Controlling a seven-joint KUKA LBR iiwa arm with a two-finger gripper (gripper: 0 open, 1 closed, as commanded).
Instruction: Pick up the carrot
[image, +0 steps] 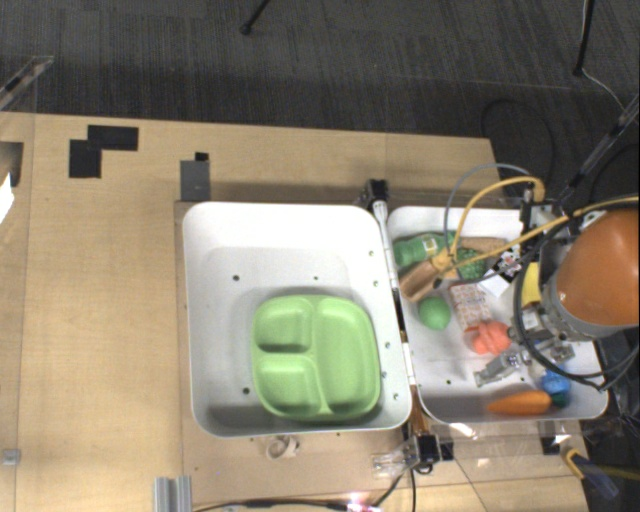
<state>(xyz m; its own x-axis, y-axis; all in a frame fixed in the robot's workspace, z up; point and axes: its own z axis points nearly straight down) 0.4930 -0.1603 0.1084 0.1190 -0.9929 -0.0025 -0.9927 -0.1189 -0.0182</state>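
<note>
The tapered orange carrot lay flat against the near wall of the right shallow white bin, untouched. Just beyond it the hand hung low, apparently positioned for descent; its opening could not be determined. Farther off sat a small green ball.

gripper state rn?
Gripper: cannot be told; it sits in the right bin, just above the carrot, and nothing shows as held.
</note>
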